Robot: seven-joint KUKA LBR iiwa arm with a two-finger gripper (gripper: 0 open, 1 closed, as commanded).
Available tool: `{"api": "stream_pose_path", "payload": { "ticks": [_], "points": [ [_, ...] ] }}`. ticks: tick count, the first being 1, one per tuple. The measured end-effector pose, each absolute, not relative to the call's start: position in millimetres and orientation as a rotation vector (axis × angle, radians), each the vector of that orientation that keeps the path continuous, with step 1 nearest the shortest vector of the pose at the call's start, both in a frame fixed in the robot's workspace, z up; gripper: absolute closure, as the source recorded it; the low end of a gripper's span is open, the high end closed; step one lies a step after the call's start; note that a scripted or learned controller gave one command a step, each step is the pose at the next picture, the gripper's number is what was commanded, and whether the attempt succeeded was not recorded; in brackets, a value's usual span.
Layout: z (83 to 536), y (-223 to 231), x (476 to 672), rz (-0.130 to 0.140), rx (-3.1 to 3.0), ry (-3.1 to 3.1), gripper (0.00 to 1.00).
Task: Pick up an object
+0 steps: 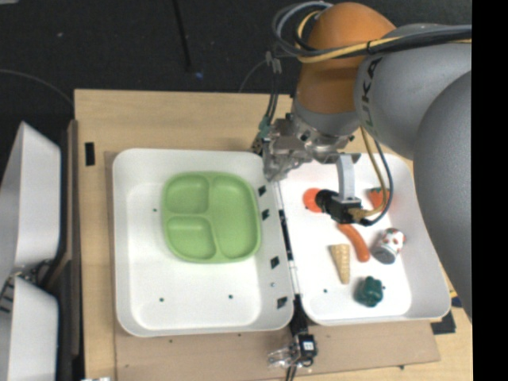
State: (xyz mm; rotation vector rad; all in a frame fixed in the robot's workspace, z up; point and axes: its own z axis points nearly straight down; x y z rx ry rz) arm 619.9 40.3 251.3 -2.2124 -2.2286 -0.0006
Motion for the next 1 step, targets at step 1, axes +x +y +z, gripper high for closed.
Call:
{"api": "stream_pose_path", "payload": {
  "ticks": [1],
  "points": [
    [256.6,84.3,594.6,-0.002,-2.212,-2.229,1.00]
  ]
}}
